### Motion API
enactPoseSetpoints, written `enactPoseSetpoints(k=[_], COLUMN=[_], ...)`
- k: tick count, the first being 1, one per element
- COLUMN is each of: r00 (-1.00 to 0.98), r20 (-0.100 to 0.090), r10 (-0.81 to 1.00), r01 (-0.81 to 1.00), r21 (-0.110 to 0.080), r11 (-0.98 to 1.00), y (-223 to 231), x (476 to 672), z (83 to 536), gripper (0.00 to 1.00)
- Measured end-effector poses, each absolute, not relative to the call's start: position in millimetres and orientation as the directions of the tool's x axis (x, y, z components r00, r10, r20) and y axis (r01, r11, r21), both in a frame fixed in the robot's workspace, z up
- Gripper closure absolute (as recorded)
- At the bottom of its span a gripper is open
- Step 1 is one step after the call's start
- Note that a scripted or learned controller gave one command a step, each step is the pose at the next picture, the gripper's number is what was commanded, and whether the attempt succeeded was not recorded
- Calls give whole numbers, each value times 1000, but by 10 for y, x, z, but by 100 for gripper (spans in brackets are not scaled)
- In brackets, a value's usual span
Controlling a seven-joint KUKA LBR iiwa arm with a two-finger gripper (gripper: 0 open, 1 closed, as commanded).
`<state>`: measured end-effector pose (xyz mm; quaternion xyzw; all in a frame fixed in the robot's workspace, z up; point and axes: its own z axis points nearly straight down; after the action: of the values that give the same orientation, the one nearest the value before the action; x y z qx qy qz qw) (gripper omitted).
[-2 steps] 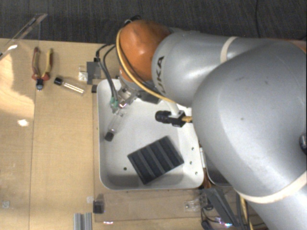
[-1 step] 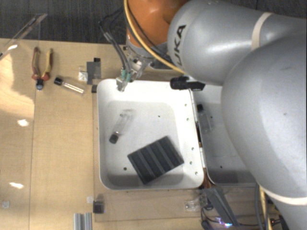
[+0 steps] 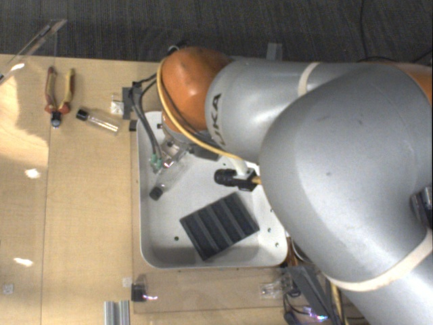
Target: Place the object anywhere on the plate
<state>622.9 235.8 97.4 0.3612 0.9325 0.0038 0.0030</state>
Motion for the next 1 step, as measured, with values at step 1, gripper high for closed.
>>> enactPoseSetpoints(k=[1], r00=[-962], r20=[-8], r10=[273], r01=[273], r21=[7], r11=[962], y=[2302], x=[6381], z=[1611], gripper=[100])
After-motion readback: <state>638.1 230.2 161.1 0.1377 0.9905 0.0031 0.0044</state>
